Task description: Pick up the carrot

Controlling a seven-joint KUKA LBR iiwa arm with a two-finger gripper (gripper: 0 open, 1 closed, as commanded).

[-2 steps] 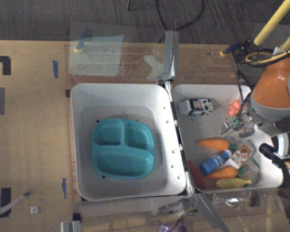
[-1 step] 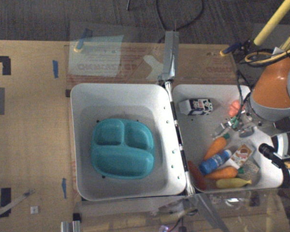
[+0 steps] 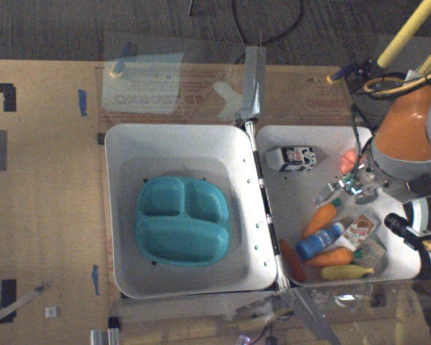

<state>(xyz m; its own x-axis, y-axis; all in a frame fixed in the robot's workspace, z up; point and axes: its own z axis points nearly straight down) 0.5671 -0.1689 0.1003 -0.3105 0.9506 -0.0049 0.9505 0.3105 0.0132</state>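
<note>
In the camera view the grey arm with its glossy orange band (image 3: 408,129) reaches in from the right over the right-hand shallow white plastic bin (image 3: 273,153), and its small metallic two-finger gripper (image 3: 350,186) sits low above the bin floor, near the bin's upper right part. How far it is open cannot be told at this size, and nothing can be seen held in it. Just below and to the left of the gripper lies the tapered orange toy carrot (image 3: 321,218), smooth and matte, its green-tipped end pointing up toward the tool and lying just beside it; whether the two touch cannot be told. Below the carrot lies a blue plastic bottle with a white cap (image 3: 319,241), then a second orange, carrot-like piece (image 3: 335,256) and a smooth yellow banana-shaped toy (image 3: 347,272). Just right of the bottle rests a small printed cardboard packet (image 3: 359,231). To the gripper's upper left a small white carton with black patches (image 3: 292,158) lies on its side. Further left, in the left white bin (image 3: 122,214), sits a rounded teal plastic tray with three compartments (image 3: 182,221).
</note>
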